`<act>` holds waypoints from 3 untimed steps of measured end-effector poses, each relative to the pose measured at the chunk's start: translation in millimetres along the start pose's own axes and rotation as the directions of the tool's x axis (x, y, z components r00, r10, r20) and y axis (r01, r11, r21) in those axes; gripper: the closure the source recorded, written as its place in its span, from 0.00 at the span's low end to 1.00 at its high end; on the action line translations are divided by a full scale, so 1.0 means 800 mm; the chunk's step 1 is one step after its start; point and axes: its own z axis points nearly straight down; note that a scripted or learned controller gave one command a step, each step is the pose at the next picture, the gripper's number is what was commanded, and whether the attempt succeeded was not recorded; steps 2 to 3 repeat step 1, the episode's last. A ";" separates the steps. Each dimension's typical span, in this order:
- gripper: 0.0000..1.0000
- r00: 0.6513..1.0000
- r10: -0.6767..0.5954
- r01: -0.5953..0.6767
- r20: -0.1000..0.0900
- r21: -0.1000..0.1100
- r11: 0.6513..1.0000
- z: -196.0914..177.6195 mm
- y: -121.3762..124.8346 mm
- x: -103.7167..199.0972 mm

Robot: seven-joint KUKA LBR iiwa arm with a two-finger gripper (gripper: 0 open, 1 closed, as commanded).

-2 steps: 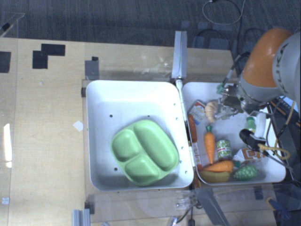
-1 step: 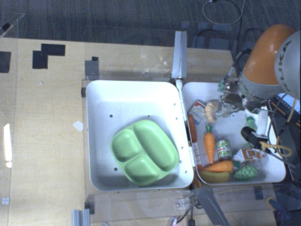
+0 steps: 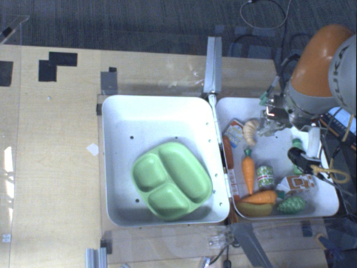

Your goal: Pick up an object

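My gripper (image 3: 271, 121) hangs over the rear part of the right bin (image 3: 329, 205), coming in from the right. Just to its left lies a small beige, garlic-like item (image 3: 250, 130), close to the gripper, and I cannot tell whether they touch. Beside that lies a bread-coloured packet (image 3: 235, 133). Further forward lie an upright-pointing carrot (image 3: 248, 173), a small green-labelled can (image 3: 265, 177), a second carrot (image 3: 260, 197) lying across, a yellow banana (image 3: 254, 209), a knobbly green item (image 3: 290, 205) and a small carton (image 3: 302, 182).
The left bin (image 3: 117, 149) holds a green divided plate (image 3: 172, 179) towards its front. A thin reddish-brown stick (image 3: 227, 149) lies along the right bin's left wall. A metal divider post (image 3: 212, 66) stands between the bins at the back.
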 end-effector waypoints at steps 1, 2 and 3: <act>1.00 1.000 -0.009 0.009 0.000 -0.004 1.000 -0.014 0.002 0.002; 1.00 1.000 -0.009 0.009 0.000 -0.004 1.000 -0.014 0.002 0.002; 1.00 1.000 -0.009 0.009 0.000 -0.004 1.000 -0.014 0.002 0.002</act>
